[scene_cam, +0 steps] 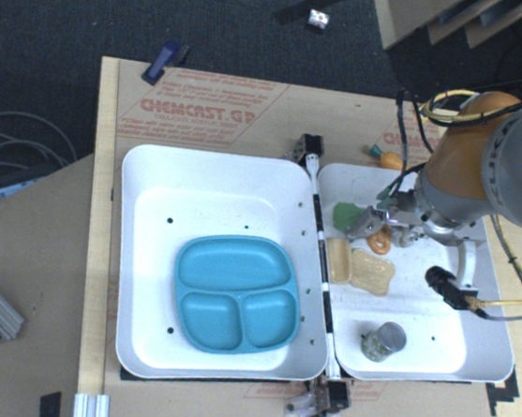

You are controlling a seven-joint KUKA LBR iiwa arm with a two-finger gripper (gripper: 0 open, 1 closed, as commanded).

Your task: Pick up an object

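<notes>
My gripper [384, 224] hangs low over the upper left part of the right bin [489, 349], at the end of the grey arm with its orange band [461, 152]. A small orange piece [379, 243] lies right under the gripper tip, touching or nearly touching it. I cannot tell whether it is held. A green object [345, 214] sits just to the gripper's left. Below are a tan slab [372, 271] and a pale beige strip [336, 259] along the bin's left wall. A grey round can [383, 341] rests near the front of the bin.
The left bin [150, 189] holds a blue divided tray [235, 291]. A small orange item [392, 159] lies on the bench behind the right bin. A black cable fitting [447, 285] hangs from the arm over the bin's right half.
</notes>
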